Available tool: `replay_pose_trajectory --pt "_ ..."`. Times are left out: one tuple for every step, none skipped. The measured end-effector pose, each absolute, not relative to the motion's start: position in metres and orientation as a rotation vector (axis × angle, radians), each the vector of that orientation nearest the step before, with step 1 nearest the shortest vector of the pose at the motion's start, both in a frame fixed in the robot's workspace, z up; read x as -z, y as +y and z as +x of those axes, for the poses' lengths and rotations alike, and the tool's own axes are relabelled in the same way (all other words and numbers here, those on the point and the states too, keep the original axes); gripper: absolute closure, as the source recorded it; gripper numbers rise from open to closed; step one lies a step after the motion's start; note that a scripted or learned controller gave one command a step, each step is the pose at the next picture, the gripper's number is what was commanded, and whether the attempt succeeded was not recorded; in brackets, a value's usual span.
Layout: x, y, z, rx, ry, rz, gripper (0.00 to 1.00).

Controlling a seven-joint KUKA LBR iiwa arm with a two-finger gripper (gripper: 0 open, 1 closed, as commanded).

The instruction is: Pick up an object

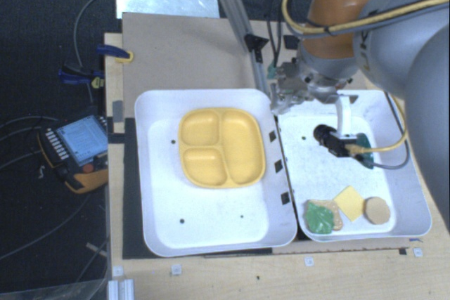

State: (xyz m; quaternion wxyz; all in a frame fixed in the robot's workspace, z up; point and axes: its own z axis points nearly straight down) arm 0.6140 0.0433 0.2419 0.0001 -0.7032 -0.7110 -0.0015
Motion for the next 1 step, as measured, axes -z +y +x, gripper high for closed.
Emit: replay_pose_trajectory --pt "-0.2286 0.1003 0.6311 0.005 -2.233 -2.21 1.0"
